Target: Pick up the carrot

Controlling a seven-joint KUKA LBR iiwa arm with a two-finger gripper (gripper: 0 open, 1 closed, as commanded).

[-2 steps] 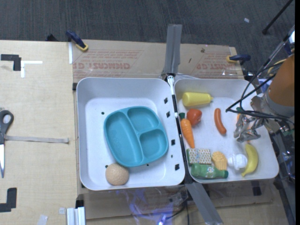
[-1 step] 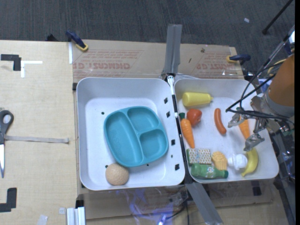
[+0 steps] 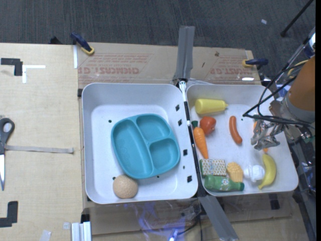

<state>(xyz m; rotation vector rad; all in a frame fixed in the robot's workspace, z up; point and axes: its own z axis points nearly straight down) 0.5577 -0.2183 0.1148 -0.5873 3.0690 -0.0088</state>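
Against the left wall of the right bin (image 3: 286, 185), the carrot (image 3: 201, 142) is lying with its green stub tucked toward the divider and its orange body tapering down toward the cracker box (image 3: 213, 167). The tomato (image 3: 207, 124) is touching it at the upper end, and the yellow corn-shaped piece (image 3: 210, 106) is sitting further up along the same wall. I am hovering with my gripper (image 3: 263, 137) well to the right of the carrot, between the sausage (image 3: 235, 130) and the banana (image 3: 269, 170); whether my fingers are spread or closed I cannot tell from this angle, and nothing shows between them. I am judging the carrot to be a light, hollow plastic toy, stiff and smooth, so likely slippery under my pads. Its round taper is apt to squirt out if I am pinching near the tip. I am thinking the thick middle, across its width, is the place to hold, though the wall is crowding one side.
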